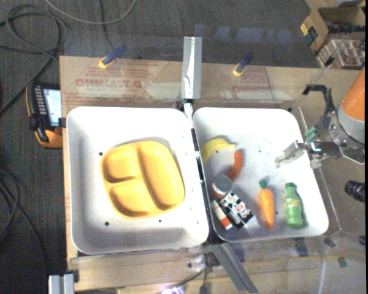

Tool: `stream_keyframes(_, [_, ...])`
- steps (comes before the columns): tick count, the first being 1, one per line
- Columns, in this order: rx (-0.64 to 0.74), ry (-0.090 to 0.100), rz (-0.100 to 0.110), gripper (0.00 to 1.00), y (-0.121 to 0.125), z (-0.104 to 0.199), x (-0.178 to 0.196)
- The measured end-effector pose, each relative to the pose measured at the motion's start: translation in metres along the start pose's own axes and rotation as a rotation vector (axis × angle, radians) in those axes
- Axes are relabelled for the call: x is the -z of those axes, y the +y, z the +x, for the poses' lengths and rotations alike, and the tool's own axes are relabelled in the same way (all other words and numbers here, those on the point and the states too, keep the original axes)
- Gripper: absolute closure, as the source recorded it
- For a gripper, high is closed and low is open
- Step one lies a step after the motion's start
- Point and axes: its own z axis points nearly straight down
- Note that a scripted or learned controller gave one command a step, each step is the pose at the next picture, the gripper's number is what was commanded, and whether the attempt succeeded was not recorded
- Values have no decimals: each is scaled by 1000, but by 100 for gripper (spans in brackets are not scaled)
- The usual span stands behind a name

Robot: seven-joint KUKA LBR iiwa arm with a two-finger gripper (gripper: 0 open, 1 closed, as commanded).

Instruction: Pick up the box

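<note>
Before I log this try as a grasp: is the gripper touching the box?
Apart. In the camera view the gripper hangs near the right bin's right wall, while the box lies near the front wall, with bare white floor between them.

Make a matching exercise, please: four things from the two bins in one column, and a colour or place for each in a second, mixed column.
Things:
1. divided tray
2. bottle
3. box
4. banana

Descriptions:
A. green, near the right bin's right wall
B. yellow, at the top of the right bin
C. orange-yellow, in the left bin
D. black-and-white pattern, at the bottom of the right bin

Pairs: 1-C, 2-A, 3-D, 4-B
</note>
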Motion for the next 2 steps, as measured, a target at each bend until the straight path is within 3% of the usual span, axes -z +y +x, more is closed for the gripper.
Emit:
stream_keyframes(1, [12,0,-2,0,29,-23,-1])
stream_keyframes(2, [126,-3,0,0,42,-22,-25])
